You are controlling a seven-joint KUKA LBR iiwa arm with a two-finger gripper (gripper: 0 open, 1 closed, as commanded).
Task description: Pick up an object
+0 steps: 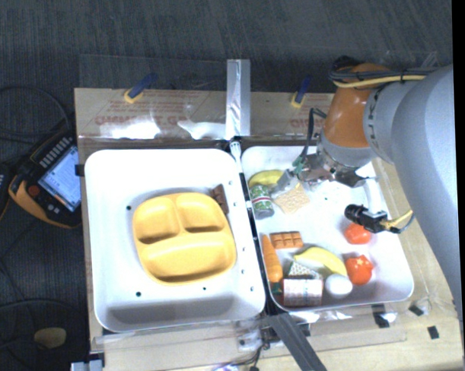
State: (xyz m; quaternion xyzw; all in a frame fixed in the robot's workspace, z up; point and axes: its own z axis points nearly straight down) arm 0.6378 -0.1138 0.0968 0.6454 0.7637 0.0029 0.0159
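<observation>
The right bin (pixel 388 289) holds several toy foods. A yellow lemon-like piece (pixel 264 177), a green-lidded jar (pixel 262 206) and a beige cracker (pixel 293 199) lie at its upper left. A brown chocolate bar (pixel 286 239), an orange carrot (pixel 271 261), a banana (pixel 321 258), a labelled can (pixel 301 292), a white egg (pixel 339 286) and two red-orange fruits (pixel 357 233) (pixel 359 269) lie lower down. My gripper (pixel 307 171) hangs low at the bin's top, just right of the lemon piece and above the cracker.
The left bin (pixel 106 284) holds a yellow divided plate (pixel 183 234), with a small brown piece (pixel 219 195) at the plate's upper right corner. The grey arm covers the right bin's upper right corner. A handheld controller (pixel 53 183) lies off the bench at left.
</observation>
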